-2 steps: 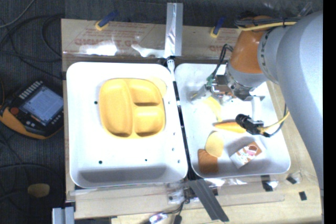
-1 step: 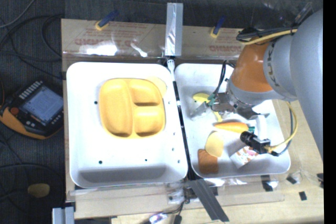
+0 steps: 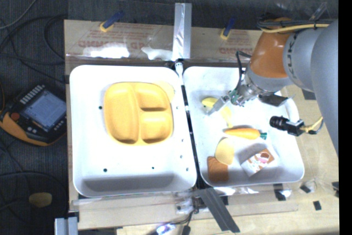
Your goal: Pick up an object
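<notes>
The gripper (image 3: 217, 106) reaches low into the right bin (image 3: 294, 173), its tip just beside a small yellow piece (image 3: 209, 102); whether anything sits between its parts I cannot tell. From that yellow piece, a toy carrot (image 3: 242, 132) lies nearer the camera, then a pale round slice (image 3: 224, 150), a brown block (image 3: 217, 169) and a small printed carton (image 3: 257, 161). The yellow divided tray (image 3: 138, 111) sits in the left bin (image 3: 82, 173).

Likely failure: the yellow piece looks flat and low, so a grasp could skid over it or nudge it against the bin wall.
</notes>
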Tool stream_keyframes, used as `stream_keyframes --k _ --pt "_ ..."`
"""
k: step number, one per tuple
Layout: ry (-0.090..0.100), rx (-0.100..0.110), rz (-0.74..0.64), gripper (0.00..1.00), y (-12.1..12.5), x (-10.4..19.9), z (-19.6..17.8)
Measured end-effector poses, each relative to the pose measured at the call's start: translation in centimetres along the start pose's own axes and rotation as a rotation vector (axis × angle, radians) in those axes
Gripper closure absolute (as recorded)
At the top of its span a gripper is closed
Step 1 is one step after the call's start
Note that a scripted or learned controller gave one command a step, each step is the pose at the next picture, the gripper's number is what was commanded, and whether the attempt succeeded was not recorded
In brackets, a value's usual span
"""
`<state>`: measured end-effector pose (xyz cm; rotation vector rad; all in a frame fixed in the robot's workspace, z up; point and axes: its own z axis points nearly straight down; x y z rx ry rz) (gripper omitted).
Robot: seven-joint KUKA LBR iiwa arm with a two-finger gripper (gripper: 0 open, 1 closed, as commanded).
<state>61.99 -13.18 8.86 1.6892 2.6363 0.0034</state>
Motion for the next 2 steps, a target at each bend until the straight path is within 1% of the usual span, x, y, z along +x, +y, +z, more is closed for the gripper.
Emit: stream_keyframes --k 1,2 --pt "0.001 -0.008 0.0 1.0 0.3 0.1 -1.2" --pt "0.008 0.008 0.066 1.0 4.0 6.6 -9.5"
